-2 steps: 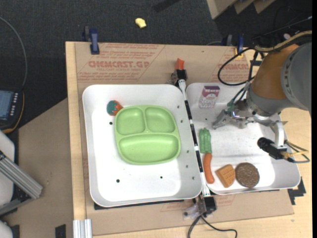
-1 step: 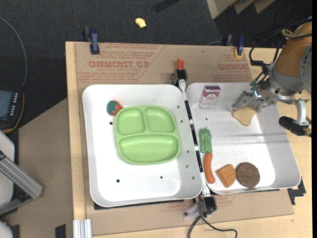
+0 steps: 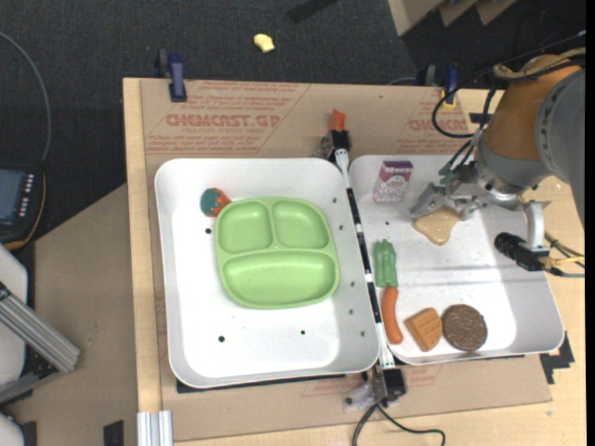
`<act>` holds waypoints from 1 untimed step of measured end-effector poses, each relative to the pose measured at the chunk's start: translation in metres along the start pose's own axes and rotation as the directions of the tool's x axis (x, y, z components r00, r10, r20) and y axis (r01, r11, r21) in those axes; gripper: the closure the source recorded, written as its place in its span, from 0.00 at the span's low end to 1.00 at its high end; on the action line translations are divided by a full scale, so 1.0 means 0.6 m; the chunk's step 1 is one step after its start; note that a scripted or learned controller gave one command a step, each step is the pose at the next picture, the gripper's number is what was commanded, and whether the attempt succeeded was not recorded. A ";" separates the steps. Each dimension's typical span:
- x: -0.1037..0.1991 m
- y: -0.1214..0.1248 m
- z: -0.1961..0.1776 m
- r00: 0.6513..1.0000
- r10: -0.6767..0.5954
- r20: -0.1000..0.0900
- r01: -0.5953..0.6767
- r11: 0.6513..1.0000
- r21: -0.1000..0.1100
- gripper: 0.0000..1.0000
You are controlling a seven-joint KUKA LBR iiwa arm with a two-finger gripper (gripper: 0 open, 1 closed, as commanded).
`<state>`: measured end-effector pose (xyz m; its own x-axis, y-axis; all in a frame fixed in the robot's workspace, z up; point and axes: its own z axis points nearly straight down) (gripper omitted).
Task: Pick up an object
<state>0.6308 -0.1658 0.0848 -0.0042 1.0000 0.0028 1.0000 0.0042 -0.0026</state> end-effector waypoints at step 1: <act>-0.006 0.002 -0.019 1.000 0.002 0.004 -0.002 1.000 -0.006 1.00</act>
